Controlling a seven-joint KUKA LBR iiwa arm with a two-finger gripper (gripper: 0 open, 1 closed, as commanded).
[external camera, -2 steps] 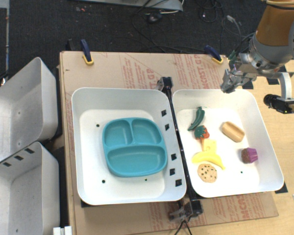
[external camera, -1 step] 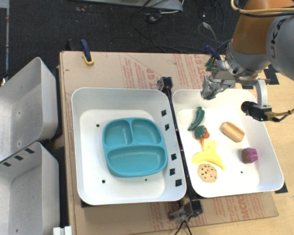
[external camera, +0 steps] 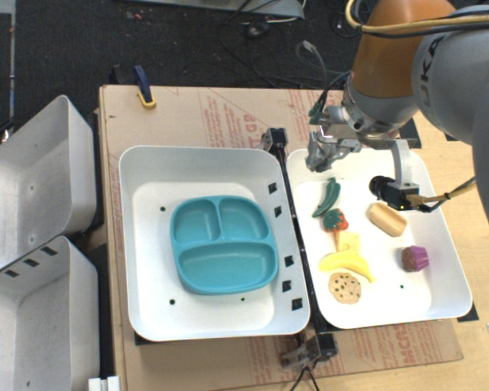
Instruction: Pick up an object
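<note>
The right bin (external camera: 440, 296) holds several small toy foods. Along its left side lie a green pepper (external camera: 329, 195), an orange carrot with a red end (external camera: 336, 221), a yellow cheese wedge (external camera: 349, 242), a banana (external camera: 347, 263) and a cookie (external camera: 344, 287). A tan bread roll (external camera: 387, 219) and a purple cup-shaped piece (external camera: 416, 258) lie further right. My gripper (external camera: 328, 158) hangs over the bin's far left corner, just above the pepper. It is open with nothing between its fingers.
The left bin (external camera: 147, 300) holds a blue divided plate (external camera: 224, 244). A black divider with clips (external camera: 287, 218) runs between the bins. A black part on a cable (external camera: 385, 189) hangs from the arm beside the bread roll. Spare white bins (external camera: 33, 186) stand at the left.
</note>
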